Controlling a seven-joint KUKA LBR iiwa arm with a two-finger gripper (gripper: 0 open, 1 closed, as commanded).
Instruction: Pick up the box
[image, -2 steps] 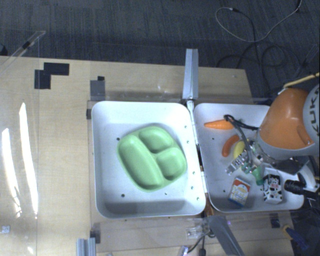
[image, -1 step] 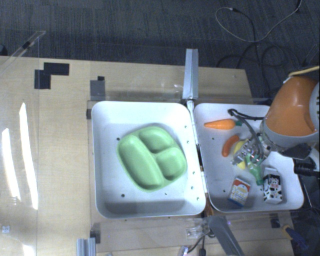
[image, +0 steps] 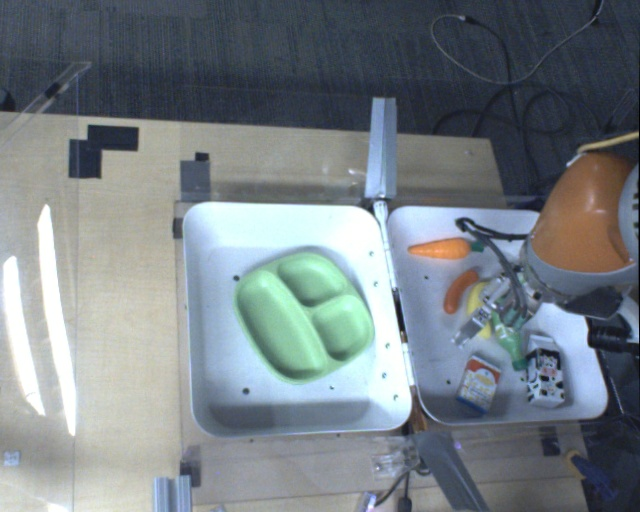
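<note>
We judge the pick not yet done: our claw (image: 487, 312) hangs with fingers apart, holding nothing, while the small blue-and-orange carton box (image: 479, 385) lies just below it, untouched.

Pale wooden bench (image: 110, 330) with black tape marks (image: 100, 145), glare streaks at left; dark grey carpet floor (image: 250, 50) behind, black cable (image: 500, 50) lying looped.
</note>
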